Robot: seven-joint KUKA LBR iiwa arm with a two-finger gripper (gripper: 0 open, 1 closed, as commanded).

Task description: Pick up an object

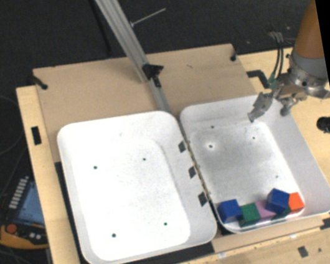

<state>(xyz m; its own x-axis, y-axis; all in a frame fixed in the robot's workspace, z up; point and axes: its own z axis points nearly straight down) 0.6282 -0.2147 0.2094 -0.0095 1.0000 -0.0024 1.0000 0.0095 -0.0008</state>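
The arm [307, 33] is reaching in from the right side of the camera view, its orange band showing above the grey wrist, and it is leaning down and leftward toward the upper right corner of the right bin [231, 148]. The gripper [272, 106] is hanging over that bin's upper right rim, its two fingers spread apart with nothing between them; one finger [257, 109] is pointing left and down over the bin's floor, the other is sitting nearer the rim. Thin cables are running along the wrist just above the gripper.

The objects are lying well apart from the gripper, gathered along the near wall of the right bin: a blue block [229, 209], a green block [249, 213] just beside it, a purple piece [265, 210], a second blue block [278, 199] and an orange block [295, 201] at the right end. They are sitting close together, some touching.

The left bin [127, 185] is sitting beside the right one on the desk [204, 67], and a grey metal rail [126, 37] is slanting down toward the gap between the bins.
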